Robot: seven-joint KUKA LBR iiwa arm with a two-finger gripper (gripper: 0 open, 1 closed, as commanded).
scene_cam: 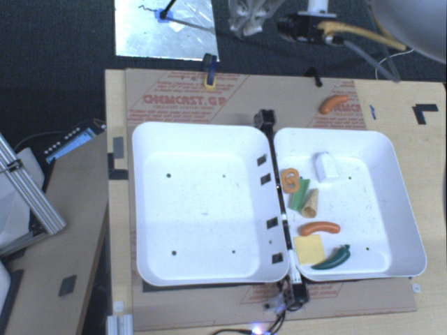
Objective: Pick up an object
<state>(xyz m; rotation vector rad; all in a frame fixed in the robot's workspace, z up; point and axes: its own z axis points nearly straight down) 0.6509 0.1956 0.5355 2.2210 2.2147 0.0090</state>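
Note:
The right bin (391,187) holds several small items near its left wall. An orange pretzel (290,180) lies beside a white block (324,166). Below them sit a green piece (299,197) and a tan cone (311,202), touching each other. Further down are an orange sausage (320,228), a yellow cheese square (309,249) and a green pepper (332,258). My gripper (250,11) hangs at the top of the view, well beyond the bins' far edge and away from every item, with nothing seen in it.
The left bin (202,201) lies beside the right one, with black clips (265,160) along their shared wall. A second orange sausage (334,104) lies on the cardboard behind the right bin. A yellow-and-blue clamp (209,72) and a foil sheet (164,19) are at the back.

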